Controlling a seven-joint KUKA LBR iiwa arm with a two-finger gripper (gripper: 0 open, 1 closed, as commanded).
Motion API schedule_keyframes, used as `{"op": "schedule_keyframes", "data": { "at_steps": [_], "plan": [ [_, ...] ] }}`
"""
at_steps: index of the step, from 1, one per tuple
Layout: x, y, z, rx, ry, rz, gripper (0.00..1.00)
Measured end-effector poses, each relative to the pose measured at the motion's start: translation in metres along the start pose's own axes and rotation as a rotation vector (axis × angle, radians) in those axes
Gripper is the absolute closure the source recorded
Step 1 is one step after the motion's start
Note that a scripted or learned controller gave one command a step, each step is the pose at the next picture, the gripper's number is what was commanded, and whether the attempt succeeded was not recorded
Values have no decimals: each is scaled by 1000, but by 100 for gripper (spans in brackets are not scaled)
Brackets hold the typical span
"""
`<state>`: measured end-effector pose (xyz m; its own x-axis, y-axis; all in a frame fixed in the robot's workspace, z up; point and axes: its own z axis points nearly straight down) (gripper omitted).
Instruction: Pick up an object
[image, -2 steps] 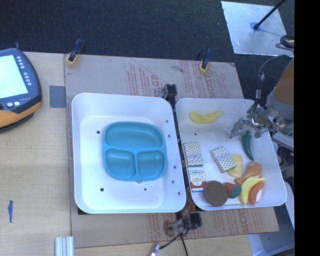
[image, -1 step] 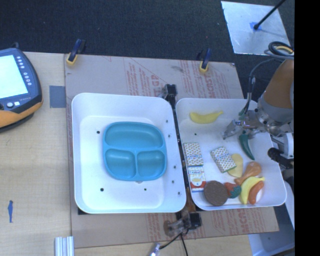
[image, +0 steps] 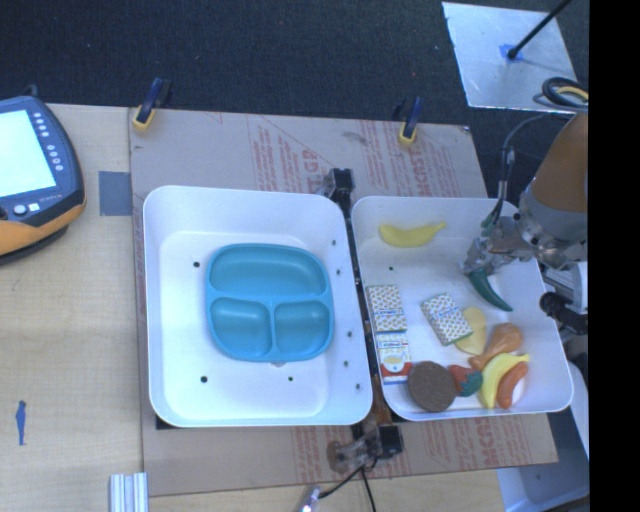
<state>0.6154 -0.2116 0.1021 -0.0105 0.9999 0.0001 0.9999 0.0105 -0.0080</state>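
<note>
My gripper is over the back right part of the right bin, reaching in from the right. A dark green pepper-like piece lies slanted right at the gripper's tip, and its upper end meets the tip. Other pickable things lie in this bin. A yellow banana is at the back. Three small cartons sit in the middle. A brown round cookie is at the front, with a heap of orange and yellow toy foods at the front right.
The left bin holds a blue divided plate. A tablet-like pendant lies on the bench at far left. Clamps hold the cardboard's far edge. The bins' shared rim runs between them.
</note>
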Motion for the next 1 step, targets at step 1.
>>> {"op": "schedule_keyframes", "data": {
  "at_steps": [1],
  "plan": [
    [0,-46,-59,-5,1,8,100]
  ]
}}
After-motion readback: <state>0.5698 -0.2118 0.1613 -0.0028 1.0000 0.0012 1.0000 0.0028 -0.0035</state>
